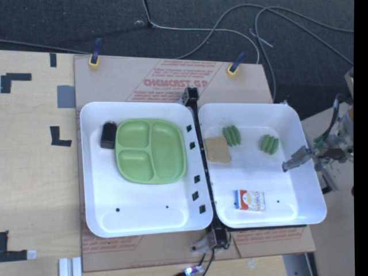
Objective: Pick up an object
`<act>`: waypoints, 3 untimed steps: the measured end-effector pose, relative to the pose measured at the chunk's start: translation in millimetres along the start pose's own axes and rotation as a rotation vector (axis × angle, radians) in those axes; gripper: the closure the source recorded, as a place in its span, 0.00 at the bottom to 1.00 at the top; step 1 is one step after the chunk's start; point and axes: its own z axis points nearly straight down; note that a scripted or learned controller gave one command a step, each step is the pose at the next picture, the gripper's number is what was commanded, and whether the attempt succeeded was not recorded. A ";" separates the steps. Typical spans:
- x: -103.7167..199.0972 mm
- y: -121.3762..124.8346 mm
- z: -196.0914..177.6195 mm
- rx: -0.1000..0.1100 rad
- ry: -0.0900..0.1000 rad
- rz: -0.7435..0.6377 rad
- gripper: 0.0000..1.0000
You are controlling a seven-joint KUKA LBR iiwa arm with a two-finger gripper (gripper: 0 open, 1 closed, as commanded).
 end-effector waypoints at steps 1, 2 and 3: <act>0.3 2.7 -6.1 -0.011 -0.003 -0.004 0.00; 4.2 6.6 38.7 -0.007 -0.003 -0.004 0.00; -0.2 2.7 101.5 -0.005 -0.002 -0.004 0.00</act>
